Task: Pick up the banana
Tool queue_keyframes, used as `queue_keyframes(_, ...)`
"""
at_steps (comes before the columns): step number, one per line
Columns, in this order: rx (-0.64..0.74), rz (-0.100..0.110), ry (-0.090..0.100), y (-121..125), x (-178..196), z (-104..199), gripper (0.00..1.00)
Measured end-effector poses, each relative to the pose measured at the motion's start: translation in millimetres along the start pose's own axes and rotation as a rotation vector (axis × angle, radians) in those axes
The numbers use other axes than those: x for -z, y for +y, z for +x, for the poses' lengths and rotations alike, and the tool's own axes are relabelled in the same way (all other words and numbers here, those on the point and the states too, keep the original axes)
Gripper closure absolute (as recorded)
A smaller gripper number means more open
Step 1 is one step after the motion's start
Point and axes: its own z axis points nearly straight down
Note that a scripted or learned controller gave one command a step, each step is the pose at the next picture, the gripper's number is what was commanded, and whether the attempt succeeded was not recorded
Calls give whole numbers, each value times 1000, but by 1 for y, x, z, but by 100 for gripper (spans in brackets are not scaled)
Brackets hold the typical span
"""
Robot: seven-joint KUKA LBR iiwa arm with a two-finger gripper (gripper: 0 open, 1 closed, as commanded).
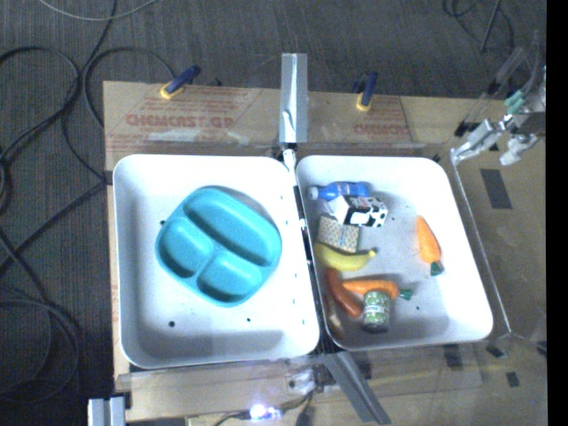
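Two shallow white bins sit side by side on the desk (257, 114), a brown board marked with faded red lettering. The left bin (133, 327) holds one smooth blue plate (220, 244) with three compartments. The right bin (461, 318) holds one banana (344, 257), curved and yellow, just left of that bin's centre. Touching the banana above is a patterned block (335, 232); beyond it lie a black-and-white cow toy (366, 212) and a blue-and-white carton (342, 191). Two orange carrots: one (368, 287) just below the banana, one (429, 243) well to its right. One green jar (376, 310) lies below the banana. Two clamps (180, 81) grip the desk's far edge. Dark carpet and loose cables surround it. The hand (501, 136) hangs far up and right of the banana, beyond the bin; whether it is clenched I cannot tell.
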Motion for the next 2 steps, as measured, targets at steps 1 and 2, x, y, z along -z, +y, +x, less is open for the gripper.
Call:
queue_keyframes(1, 19, 2, 4, 15, -141, 36, 0)
queue_keyframes(2, 129, -4, 4, -14, -239, 97, 0)
